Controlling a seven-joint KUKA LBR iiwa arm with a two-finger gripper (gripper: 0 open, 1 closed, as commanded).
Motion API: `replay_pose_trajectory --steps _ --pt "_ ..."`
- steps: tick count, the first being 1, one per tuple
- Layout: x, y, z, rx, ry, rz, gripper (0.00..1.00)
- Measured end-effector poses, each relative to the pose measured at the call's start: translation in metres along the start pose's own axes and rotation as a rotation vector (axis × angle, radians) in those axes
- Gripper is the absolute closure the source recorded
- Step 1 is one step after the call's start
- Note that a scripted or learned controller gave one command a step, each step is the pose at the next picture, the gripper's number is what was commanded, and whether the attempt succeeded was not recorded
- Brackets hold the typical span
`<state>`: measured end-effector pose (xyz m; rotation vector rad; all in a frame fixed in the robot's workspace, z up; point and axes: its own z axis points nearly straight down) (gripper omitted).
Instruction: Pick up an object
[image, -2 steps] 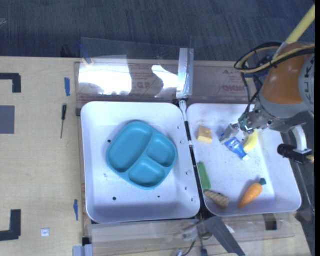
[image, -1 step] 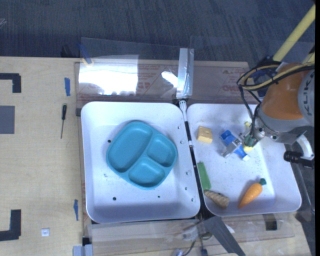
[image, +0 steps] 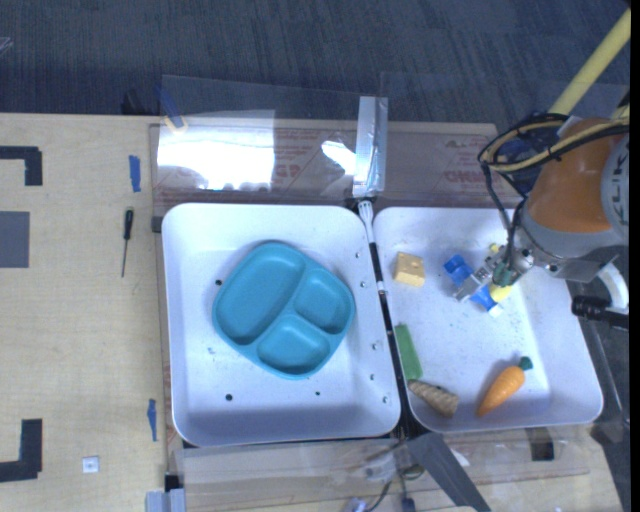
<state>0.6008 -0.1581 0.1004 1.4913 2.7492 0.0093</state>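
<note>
Overhead, a grey robot arm with an orange band (image: 570, 195) reaches in from the right over a pale wooden counter (image: 70, 330) carrying two shallow white bins side by side. Its claw (image: 497, 272) sits low in the upper middle of the right bin (image: 560, 340), right up against a small blue and yellow block (image: 489, 296) and just beside a small blue toy piece (image: 456, 267); whether its fingers are apart or together cannot be told from this angle, and nothing can be seen between them. Elsewhere in that bin, a tan cube-shaped block (image: 409, 269) lies near the upper left corner, a green bar (image: 407, 350) runs along the left wall, a brown cone-shaped piece (image: 435, 398) rests at the front left, and an orange toy carrot with a green top (image: 503, 386) lies tilted near the front right. The left bin (image: 190, 390) holds a teal plastic plate with three compartments (image: 284, 308), set slightly askew at its centre. A clear plastic sheet (image: 260, 150) stands behind the bins, and a small black screwdriver (image: 126, 238) lies on the counter to the left.
</note>
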Motion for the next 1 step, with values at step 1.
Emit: replay_pose_trajectory --steps 1 --pt "0.0891 0.0102 -0.0866 0.008 0.006 0.257 1.00"
